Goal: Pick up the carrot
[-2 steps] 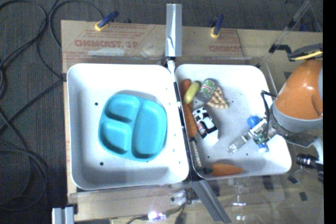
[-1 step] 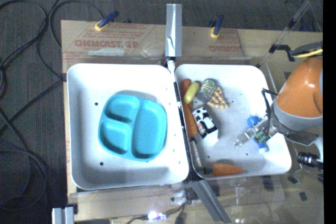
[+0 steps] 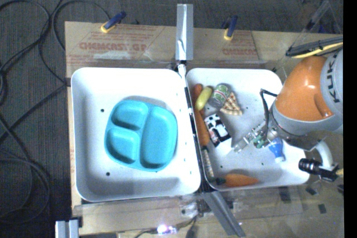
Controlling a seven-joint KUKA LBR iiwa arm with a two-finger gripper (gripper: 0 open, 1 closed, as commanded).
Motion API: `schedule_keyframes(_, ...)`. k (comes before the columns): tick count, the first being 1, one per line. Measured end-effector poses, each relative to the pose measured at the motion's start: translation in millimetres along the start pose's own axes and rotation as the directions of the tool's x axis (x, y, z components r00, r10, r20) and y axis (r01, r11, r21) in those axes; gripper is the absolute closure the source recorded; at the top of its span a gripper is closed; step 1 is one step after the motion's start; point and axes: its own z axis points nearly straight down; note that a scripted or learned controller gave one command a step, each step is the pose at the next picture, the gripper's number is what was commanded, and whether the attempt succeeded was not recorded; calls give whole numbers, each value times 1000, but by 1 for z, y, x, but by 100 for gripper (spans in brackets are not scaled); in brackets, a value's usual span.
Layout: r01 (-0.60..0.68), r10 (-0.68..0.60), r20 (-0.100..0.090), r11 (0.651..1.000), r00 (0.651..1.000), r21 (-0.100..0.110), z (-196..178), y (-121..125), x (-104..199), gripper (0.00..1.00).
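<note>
Carrot: orange tapered carrot (image 3: 241, 179) at right white bin's (image 3: 254, 76) near wall | likely light, stiff, smooth, may roll; grip mid-body across width | gripper (image 3: 257, 138) well apart, state unclear

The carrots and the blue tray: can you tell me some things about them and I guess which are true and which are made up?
1. The blue tray sits in the left bin. True.
2. A carrot lies near the front edge of the right bin. True.
3. The blue tray has a carrot in it. False: its compartments hold nothing; the carrots are in the right bin.
4. The robot's hand is over the left bin. False: it is over the right bin.
5. A long carrot lies along the right bin's left wall. True.
6. The hand is gripping a carrot. False: both carrots lie in the bin, away from the hand.
</note>
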Motion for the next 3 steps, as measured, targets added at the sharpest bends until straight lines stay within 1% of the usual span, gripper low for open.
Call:
schedule_keyframes(1,224,-224,1,975,975,1,-12,33,17,100)
schedule_keyframes(2,3,-3,2,1000,1000,1,-57,14,44,100)
schedule_keyframes(3,3,-3,2,1000,1000,1,-57,14,44,0)
